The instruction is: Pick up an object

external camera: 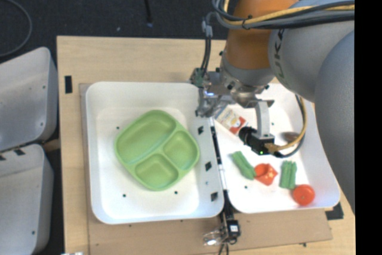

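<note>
Overhead view of the arm [298, 39] reaching in over the right bin [316, 155], with its gripper [218, 98] low at the bin's far left corner.

The gripper sits over a small white and red packet [231, 121] near the divide between the two bins; its own mechanism hides how far it is open and whether it has hold of anything, so neither can be told. Toward the near edge of the right bin lie a green pod-shaped piece [243, 165], a red pepper-like piece [266, 173], a second green piece [288, 175] and a red tomato-like ball [304, 194], close together in a row. The left bin [98, 188] holds a green divided plate [157, 149] near its middle. Both bins rest on the wooden surface [137, 48].
</note>
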Action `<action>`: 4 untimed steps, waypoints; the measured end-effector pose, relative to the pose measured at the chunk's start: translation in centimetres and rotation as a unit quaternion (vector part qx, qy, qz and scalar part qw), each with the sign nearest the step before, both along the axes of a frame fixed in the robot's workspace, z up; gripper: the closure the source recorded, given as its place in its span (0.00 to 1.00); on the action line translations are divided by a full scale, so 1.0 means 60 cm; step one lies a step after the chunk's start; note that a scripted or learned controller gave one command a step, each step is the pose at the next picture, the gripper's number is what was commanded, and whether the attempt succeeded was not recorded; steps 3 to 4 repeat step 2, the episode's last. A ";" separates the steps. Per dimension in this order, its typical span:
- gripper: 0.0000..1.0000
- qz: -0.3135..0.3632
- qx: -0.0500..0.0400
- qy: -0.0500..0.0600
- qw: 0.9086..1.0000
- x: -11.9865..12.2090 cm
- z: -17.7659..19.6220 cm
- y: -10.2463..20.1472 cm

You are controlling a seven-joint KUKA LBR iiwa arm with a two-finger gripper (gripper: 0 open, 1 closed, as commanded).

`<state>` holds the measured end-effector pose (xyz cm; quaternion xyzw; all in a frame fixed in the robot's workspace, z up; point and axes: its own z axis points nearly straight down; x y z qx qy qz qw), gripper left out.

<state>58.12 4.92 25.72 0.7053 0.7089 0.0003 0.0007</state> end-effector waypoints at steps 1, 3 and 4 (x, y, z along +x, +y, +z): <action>1.00 0.000 0.000 0.000 1.000 0.030 -0.019 0.067; 0.00 -0.001 0.000 0.000 1.000 0.029 -0.018 0.064; 0.00 -0.001 0.000 0.000 1.000 0.029 -0.018 0.064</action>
